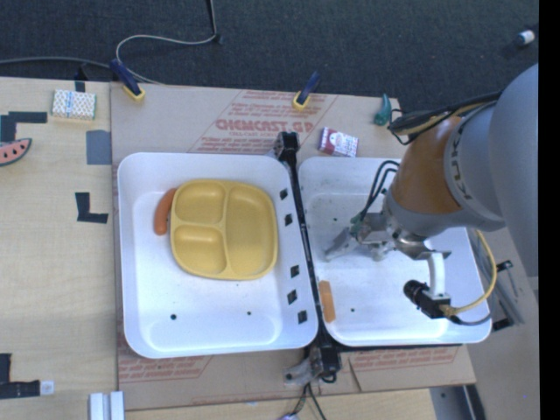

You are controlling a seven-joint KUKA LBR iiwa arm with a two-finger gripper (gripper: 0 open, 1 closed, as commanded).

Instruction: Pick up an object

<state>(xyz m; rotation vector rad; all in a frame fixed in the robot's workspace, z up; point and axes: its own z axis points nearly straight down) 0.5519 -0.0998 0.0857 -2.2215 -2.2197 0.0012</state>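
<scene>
In the right bin (385,322), my gripper (343,246) hangs low over the middle-left of the floor, pointing toward the divider. A small orange object (325,301) lies below it in that bin's lower-left corner, apart from the gripper. In the left bin (144,322) a yellow divided plate (224,228) lies flat, and an orange-red sausage-shaped toy (162,213) rests against its left edge. Something small and green (357,226) shows at the wrist. I see nothing clearly between the gripper's tips.
The grey arm with its orange band (429,178) covers the right bin's upper right. A red and white packet (337,142) lies on the cardboard behind the bins. Clamps (306,90) hold the cardboard's far edge. A black and yellow cable (437,304) hangs near the right bin's lower right.
</scene>
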